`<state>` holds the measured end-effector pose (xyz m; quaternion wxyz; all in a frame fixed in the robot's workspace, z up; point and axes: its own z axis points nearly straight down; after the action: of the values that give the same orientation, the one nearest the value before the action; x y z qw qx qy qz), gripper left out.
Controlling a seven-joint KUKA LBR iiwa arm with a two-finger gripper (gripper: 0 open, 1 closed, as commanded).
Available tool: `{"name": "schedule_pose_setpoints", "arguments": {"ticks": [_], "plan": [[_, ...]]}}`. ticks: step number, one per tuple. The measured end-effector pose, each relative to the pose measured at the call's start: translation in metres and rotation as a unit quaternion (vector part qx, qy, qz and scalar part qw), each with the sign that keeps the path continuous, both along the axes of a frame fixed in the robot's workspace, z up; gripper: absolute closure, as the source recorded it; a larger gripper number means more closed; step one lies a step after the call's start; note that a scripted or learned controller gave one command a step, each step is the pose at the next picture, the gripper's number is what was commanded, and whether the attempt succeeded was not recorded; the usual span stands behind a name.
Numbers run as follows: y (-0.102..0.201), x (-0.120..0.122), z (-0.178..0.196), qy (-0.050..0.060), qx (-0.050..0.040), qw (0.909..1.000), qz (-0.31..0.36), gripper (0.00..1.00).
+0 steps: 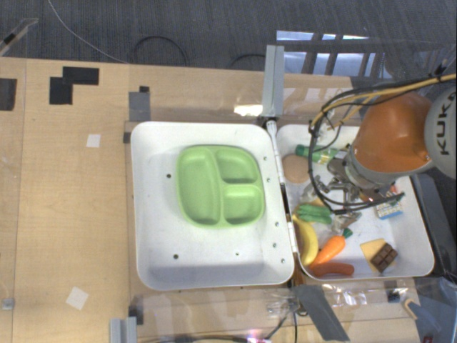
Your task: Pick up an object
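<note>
The right bin (421,259) holds several toy foods: a yellow banana (308,240), an orange carrot (330,249), a red sausage (332,269), a green pepper-like piece (314,213), a cheese wedge with a brown block (378,253), a tan round piece (293,168) and a green marker-like item (314,151). My gripper (348,204) hangs low over the middle of this bin, just right of the green piece and above the carrot. The orange wrist band and cables hide its fingertips.
The left bin (153,256) carries a green divided plate (218,185) in its centre. A metal divider (282,184) runs between the bins. A small blue-and-white item (389,207) lies near the right bin's right side.
</note>
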<state>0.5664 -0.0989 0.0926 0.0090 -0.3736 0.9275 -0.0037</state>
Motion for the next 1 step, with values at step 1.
{"name": "schedule_pose_setpoints", "arguments": {"ticks": [1], "plan": [[-0.0056, 0.0694, -0.0036, 0.002, -0.0014, 0.9929, 0.119, 0.00]]}}
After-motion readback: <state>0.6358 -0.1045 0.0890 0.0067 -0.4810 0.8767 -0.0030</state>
